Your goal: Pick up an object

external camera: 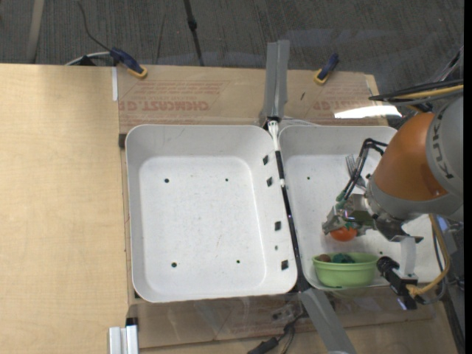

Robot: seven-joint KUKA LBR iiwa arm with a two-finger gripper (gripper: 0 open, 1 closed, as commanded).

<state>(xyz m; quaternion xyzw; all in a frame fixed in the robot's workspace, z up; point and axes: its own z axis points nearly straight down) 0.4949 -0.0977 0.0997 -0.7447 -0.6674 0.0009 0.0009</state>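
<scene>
Green bowl sits in the right bin; jaws grasping something orange-red; cardboard reads "CHEMCAST".

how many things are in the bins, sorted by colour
green: 1, a bowl in the right bin
teal: 1, a small item lying in the bowl
orange-red: 1, a small object at the gripper; whether it is held cannot be told
total: 3
</scene>
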